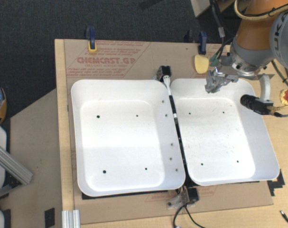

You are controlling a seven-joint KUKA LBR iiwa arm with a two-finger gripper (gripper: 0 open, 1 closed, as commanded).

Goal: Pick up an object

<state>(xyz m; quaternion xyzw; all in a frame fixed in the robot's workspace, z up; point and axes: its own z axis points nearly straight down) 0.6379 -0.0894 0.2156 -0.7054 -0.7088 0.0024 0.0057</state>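
Nearest, the shallow white left bin [120, 137] and the shallow white right bin [224, 137] sit side by side on the brown cardboard-topped bench [110, 61], meeting along a dark seam. At the right bin's far edge hangs the grey metal two-finger gripper [214, 84]; whether it is clenched or released, I cannot tell. Just beyond that far edge, a small pale yellow object [201, 63] lies on the bench
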